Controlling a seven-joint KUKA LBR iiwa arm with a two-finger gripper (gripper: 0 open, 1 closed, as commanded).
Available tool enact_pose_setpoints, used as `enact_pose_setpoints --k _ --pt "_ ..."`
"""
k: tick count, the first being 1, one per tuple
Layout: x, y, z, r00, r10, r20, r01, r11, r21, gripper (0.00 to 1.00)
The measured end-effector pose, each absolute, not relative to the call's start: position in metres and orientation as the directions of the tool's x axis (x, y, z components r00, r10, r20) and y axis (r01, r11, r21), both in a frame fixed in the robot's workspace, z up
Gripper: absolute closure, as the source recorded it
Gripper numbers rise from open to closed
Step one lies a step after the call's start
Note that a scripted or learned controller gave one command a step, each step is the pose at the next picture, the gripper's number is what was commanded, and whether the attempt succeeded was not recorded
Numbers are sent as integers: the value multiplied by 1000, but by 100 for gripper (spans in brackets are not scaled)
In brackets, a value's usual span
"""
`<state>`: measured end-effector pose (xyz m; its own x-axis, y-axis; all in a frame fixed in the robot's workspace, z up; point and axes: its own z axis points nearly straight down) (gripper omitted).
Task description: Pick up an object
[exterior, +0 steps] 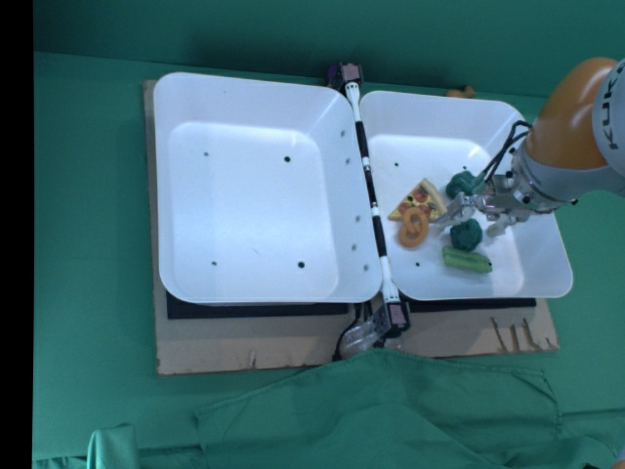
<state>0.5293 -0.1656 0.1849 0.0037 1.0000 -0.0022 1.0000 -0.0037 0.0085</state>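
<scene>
The worktop [88, 213] is covered in smooth green cloth, with a loose, wrinkled fold of the same cloth [391, 408] lying along the near edge. A flat brown cardboard sheet [244, 358] sits on it and carries both bins.

The left bin [186, 101] is a shallow white plastic tray with rounded corners and a glossy floor marked by a few small dark dots. The right bin [430, 106], of the same make, touches it along a black-and-white segmented divider bar [368, 179].

The arm [576, 125] enters from the right, its orange band rounded and matte above a grey wrist, angled down and to the left over the right bin.

The claw [476, 207] hangs low over the floor of the right bin, between two dark green lumpy pieces [461, 183] [467, 234]. Its metal fingers [457, 210] appear slightly spread, with nothing seen clamped between them; whether they touch either piece cannot be told.

All objects lie in the right bin. A green oblong cucumber-like piece [467, 259] rests nearest the front wall. A triangular pizza slice [419, 199], yellow with red spots, lies left of the claw, and an orange ring [413, 228] lies just beside its lower edge.
</scene>
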Motion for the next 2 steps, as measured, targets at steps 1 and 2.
enact_pose_setpoints --k 1,2 --pt "532 -168 199 7 1000 -9 1000 -7 23 100" --pt "537 -169 244 3 1000 -4 1000 -3 9 100"
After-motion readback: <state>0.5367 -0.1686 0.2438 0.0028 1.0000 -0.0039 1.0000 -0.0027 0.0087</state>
